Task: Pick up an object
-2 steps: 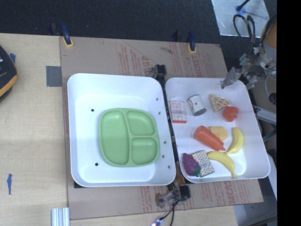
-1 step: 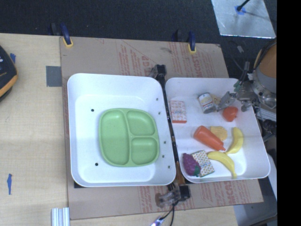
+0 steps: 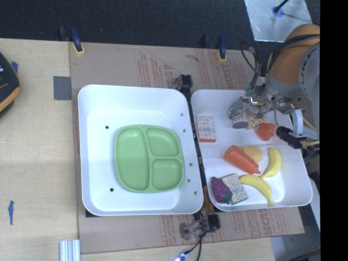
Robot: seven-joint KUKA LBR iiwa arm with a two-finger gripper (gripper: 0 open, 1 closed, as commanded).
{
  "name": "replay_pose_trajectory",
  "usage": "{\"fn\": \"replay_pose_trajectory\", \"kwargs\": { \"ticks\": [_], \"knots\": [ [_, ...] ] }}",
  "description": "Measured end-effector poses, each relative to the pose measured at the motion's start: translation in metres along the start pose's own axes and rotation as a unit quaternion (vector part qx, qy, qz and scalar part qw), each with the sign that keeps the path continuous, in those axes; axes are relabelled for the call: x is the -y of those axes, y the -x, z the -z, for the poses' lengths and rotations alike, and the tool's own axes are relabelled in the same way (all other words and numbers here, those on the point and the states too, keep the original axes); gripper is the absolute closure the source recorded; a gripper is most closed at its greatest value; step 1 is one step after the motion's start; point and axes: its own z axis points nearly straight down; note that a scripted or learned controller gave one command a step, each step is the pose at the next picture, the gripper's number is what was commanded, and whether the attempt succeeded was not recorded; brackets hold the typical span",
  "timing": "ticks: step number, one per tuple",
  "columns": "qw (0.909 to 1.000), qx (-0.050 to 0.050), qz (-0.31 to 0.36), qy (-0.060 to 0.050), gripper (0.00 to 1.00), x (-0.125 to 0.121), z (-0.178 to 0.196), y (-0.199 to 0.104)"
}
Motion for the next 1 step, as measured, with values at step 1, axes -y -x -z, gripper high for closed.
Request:
{"fn": "replay_pose_trajectory", "kwargs": {
  "ticks": [1],
  "knots": [
    [1.0,-0.001,-0.001,-0.004,0.0,0.099,-0.0037,0.0332]
  ]
}}
